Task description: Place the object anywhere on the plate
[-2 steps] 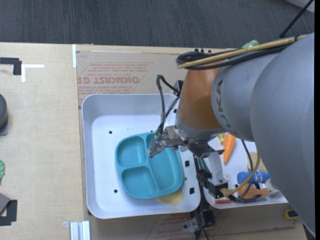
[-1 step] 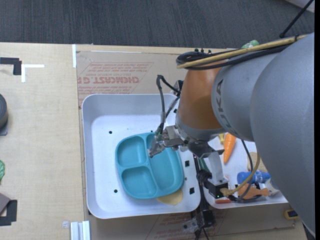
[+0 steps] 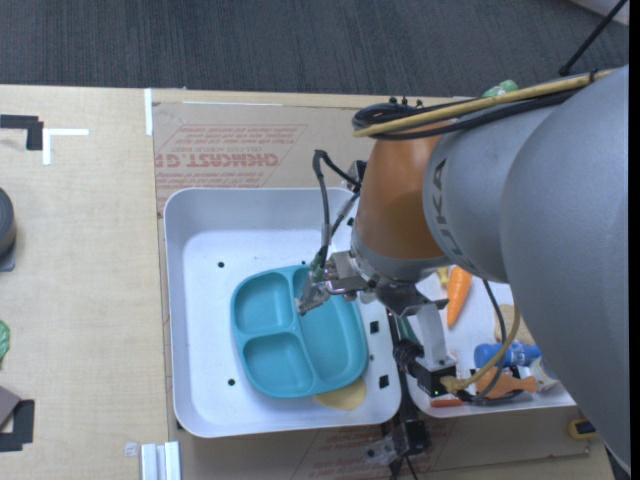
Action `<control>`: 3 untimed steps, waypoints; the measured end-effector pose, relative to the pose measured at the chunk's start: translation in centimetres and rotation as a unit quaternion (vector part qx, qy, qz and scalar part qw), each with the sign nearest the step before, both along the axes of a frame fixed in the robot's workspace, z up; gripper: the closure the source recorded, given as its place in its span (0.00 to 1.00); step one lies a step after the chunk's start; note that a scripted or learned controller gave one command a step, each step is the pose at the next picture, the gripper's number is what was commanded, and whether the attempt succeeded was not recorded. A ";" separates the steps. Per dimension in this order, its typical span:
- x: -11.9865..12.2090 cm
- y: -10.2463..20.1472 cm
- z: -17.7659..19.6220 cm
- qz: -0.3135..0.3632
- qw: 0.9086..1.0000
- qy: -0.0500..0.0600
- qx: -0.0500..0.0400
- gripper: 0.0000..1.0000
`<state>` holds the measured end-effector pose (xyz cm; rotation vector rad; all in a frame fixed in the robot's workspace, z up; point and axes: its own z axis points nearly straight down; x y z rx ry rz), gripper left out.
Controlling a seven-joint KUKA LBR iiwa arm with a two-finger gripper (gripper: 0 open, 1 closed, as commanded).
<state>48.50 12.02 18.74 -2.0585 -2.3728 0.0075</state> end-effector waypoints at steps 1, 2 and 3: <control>0.0 0.0 0.0 0.000 1.000 0.000 0.000 0.00; 0.0 0.0 0.0 0.000 1.000 0.000 0.000 0.00; 0.0 0.0 0.0 0.000 1.000 0.000 0.000 0.00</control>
